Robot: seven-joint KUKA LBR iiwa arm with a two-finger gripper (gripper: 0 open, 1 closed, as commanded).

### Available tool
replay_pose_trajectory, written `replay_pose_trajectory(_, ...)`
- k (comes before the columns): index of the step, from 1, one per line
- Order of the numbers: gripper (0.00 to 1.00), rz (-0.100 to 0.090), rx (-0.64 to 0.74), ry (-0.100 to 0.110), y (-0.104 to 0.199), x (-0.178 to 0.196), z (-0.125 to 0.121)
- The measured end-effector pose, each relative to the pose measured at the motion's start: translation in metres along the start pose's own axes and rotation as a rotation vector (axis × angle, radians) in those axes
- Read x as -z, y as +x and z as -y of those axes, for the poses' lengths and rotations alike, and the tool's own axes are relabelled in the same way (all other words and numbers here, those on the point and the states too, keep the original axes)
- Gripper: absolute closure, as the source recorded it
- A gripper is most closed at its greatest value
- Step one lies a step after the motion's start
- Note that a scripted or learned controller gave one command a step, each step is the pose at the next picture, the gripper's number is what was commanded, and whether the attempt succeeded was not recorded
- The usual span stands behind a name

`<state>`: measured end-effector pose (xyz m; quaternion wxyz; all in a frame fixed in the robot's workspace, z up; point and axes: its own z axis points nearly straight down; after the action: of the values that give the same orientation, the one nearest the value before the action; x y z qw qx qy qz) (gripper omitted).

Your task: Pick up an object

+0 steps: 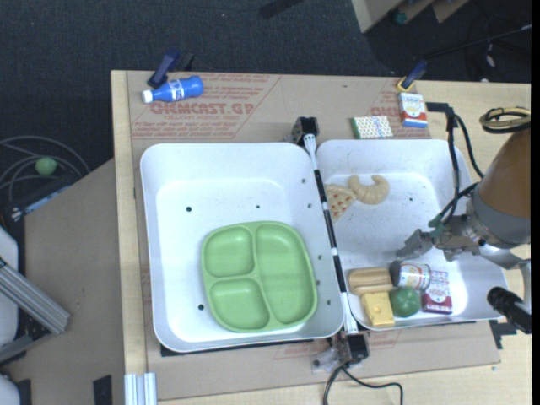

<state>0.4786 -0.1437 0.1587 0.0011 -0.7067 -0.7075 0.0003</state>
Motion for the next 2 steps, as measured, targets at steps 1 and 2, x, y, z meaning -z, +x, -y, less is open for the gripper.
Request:
replay_pose_trajectory(1, 0.0, 0.0, -0.002, 0.0, 0.0, -0.042, 0.0)
replay_pose_trajectory(2, 0.0, 0.001, 0.0, -0.003, 0.05, -0.074, -0.051)
